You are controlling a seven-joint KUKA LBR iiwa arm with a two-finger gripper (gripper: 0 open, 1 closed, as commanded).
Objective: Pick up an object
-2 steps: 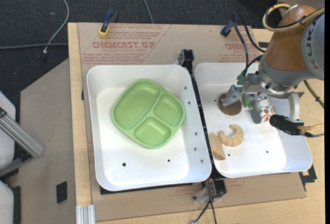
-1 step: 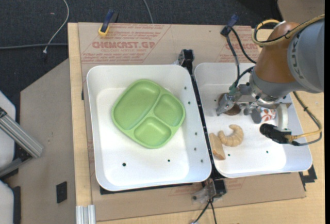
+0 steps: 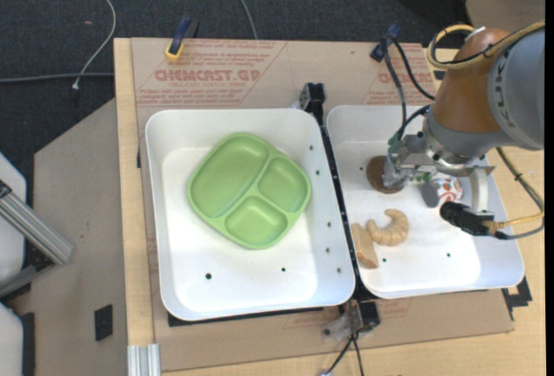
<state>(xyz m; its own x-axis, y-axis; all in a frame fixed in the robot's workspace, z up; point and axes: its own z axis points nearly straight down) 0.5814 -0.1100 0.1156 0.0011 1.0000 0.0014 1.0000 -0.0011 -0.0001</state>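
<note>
Two smooth white bins; claw (image 3: 407, 178), grip unclear, over a round brown disc (image 3: 378, 173).

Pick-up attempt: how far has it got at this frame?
Done: the arm has reached the right bin, with the gripper low beside a brown round object. In hand: nothing visibly lifted; whether anything sits between the fingers cannot be told. Left: a clear grasp and lift. The croissant-like piece and green divided plate lie untouched.
</note>
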